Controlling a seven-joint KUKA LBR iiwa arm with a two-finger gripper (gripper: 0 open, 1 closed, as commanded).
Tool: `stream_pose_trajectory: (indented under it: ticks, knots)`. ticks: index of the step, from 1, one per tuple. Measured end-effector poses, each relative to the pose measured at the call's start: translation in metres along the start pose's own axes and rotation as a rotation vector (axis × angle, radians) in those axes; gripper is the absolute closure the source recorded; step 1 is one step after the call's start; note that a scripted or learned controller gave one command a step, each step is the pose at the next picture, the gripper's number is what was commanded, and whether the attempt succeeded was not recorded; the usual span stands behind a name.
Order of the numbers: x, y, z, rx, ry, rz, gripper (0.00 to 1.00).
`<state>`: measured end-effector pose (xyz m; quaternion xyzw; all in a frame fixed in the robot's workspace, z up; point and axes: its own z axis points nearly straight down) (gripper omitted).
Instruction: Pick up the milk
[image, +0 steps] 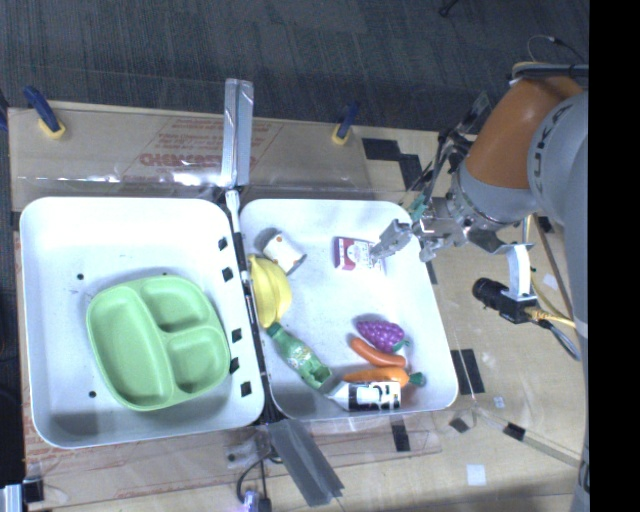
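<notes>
Two bins: we see the small white-and-maroon milk carton (349, 252) in the right white bin (420, 330).
Gripper (392, 240): just right of the carton, touching; finger state we cannot tell.

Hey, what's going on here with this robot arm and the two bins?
A grey robot arm with an orange band reaches in from the right, its gripper hovering over the right white bin, right beside a small white and maroon milk carton. Nothing is visibly held yet. That bin also has a yellow banana, purple grapes, orange carrots and a green bottle. The left white bin holds a green divided plate.
</notes>
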<state>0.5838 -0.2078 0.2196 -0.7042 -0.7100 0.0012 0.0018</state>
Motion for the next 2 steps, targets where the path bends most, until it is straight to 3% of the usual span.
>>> stream_pose_trajectory:
  ticks: [1, 2]
  knots:
    - [0.090, 0.019, 0.081, 0.001, 0.000, -0.134, 0.00]
    - [0.133, 0.053, -0.008, -0.003, -0.001, 0.090, 0.00]
